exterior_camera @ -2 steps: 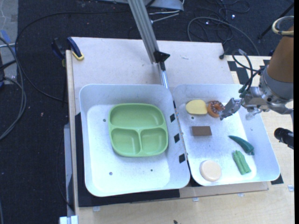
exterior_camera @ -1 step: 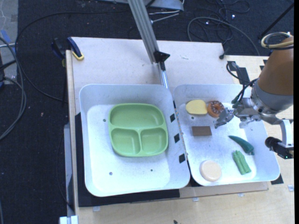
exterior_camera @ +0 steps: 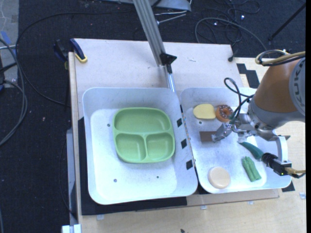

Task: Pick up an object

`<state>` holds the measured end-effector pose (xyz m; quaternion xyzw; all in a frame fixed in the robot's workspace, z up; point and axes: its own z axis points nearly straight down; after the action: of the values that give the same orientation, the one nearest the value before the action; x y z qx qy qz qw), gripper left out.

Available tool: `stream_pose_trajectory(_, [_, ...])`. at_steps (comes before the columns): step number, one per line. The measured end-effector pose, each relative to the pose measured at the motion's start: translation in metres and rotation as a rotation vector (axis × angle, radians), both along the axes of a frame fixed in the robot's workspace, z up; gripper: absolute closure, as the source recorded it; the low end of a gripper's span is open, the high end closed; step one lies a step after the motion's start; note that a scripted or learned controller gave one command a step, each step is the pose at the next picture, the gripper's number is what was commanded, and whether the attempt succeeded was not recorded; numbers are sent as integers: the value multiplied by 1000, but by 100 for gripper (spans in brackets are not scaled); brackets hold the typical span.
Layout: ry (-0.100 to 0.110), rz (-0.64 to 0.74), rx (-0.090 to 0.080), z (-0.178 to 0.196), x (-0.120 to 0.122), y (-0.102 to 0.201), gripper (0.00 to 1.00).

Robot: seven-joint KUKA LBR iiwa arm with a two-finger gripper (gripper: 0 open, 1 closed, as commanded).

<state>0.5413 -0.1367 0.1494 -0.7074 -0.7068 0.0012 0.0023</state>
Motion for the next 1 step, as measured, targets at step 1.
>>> stream_pose_trajectory(1, [0,0,0,-54,-1,1,0])
